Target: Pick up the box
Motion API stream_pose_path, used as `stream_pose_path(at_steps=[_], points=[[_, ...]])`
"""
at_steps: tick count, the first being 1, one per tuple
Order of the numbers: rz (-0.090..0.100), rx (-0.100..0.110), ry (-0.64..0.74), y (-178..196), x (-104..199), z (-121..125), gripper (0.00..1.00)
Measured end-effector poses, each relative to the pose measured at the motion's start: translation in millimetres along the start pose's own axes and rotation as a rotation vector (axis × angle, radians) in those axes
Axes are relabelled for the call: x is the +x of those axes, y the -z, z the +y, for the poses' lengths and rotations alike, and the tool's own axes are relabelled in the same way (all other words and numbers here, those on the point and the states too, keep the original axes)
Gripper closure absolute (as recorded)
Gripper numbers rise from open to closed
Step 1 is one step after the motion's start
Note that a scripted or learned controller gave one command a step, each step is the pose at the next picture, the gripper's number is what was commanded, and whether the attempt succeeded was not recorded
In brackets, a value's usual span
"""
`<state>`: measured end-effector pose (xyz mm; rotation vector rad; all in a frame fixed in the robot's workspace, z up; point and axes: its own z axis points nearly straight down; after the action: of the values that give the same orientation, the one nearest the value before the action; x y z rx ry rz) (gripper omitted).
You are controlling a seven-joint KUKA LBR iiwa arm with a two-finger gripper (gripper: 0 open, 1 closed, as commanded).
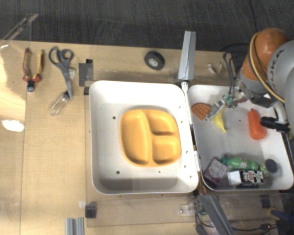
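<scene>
White box [245, 177] perhaps half-hidden

Single fixed camera, mounted above tabletop [49, 180], facing down at slight slant. Far edge of tabletop near frame top, dark floor [112, 6] beyond it; near edge runs out of frame at bottom. Medium distance: both white bins fit whole, left bin [100, 131] near frame centre, right bin [279, 180] toward right edge. Arm [279, 62] enters from upper right, partly cut by frame. Scissors [63, 67] and pliers [32, 67] at upper left. No second view.
</scene>
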<state>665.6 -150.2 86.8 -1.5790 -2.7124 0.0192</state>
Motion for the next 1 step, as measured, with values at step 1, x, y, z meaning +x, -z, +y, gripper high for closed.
stream_pose_path(at_steps=[1], points=[[-0.002, -0.022, -0.103, 2.0, 70.0, -46.3, 0.0]])
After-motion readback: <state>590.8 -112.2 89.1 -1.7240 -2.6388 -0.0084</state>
